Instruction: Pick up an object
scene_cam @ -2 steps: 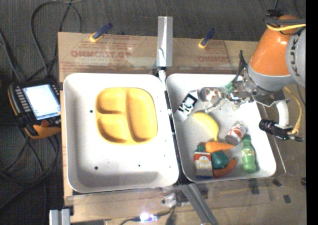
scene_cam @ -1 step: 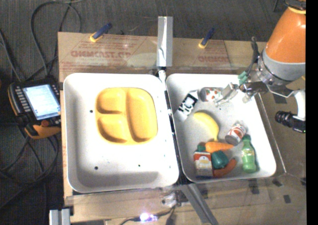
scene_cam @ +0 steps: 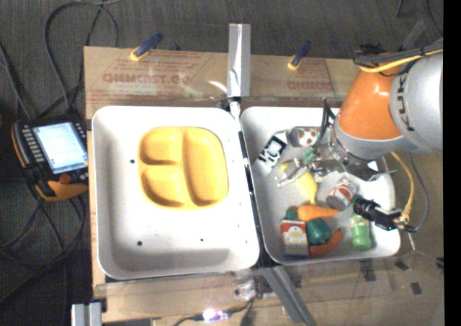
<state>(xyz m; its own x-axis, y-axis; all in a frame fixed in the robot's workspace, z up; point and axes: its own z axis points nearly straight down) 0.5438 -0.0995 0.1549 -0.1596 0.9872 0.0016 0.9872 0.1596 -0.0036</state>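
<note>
The right bin (scene_cam: pixel 259 195) holds a heap of small toys. Among them are a yellow lemon-like piece (scene_cam: pixel 304 182), an orange carrot (scene_cam: pixel 317 212), a small can (scene_cam: pixel 341 193), a red and white carton (scene_cam: pixel 293 237), a dark green block (scene_cam: pixel 318 229) and a light green piece (scene_cam: pixel 360 234). A black and white packet (scene_cam: pixel 272 150) lies toward the bin's left wall. My gripper (scene_cam: pixel 311 163) hangs low over the heap, just above the yellow piece, below the orange wrist band. Its tips are lost among the objects.
The left bin (scene_cam: pixel 115 231) holds a yellow divided plate (scene_cam: pixel 184 166). A handheld pendant (scene_cam: pixel 52 152) with a lit screen lies left of the bench. Two clamps (scene_cam: pixel 145 45) (scene_cam: pixel 300 54) grip the cardboard at the back, and a metal post (scene_cam: pixel 238 58) stands between the bins.
</note>
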